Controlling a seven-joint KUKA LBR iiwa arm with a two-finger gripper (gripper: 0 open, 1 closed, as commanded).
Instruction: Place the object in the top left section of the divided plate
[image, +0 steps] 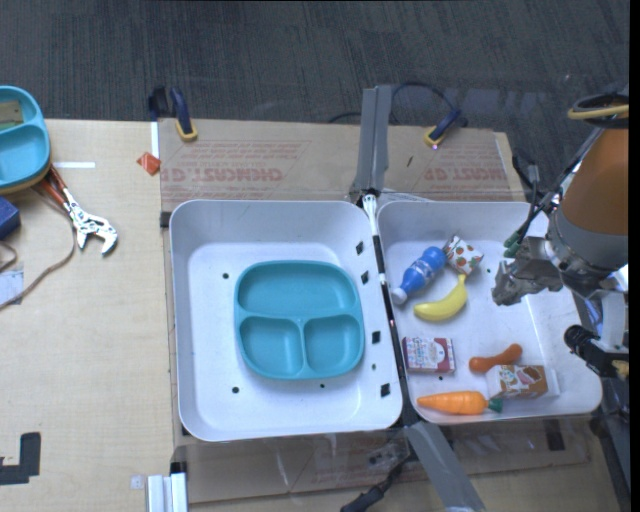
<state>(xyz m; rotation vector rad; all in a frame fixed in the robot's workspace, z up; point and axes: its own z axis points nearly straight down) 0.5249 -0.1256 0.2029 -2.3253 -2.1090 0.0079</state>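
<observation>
Plate (299, 331): left bin, sections bare
Banana (444, 303): right bin, below bottle (419, 272); likely target, though unspecified
Handling: probably light, stiff, smooth; pinch mid-curve
Claw (508, 284): right of banana, apart; grip state unclear

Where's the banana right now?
The banana lies in the right-hand bin, near its upper left, just below the blue bottle and above the small red carton.

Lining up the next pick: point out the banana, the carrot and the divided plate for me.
banana (443, 302): camera view, middle of its curved body.
carrot (452, 403): camera view, middle of the orange root.
plate (296, 282): camera view, floor of the large top section.
</observation>
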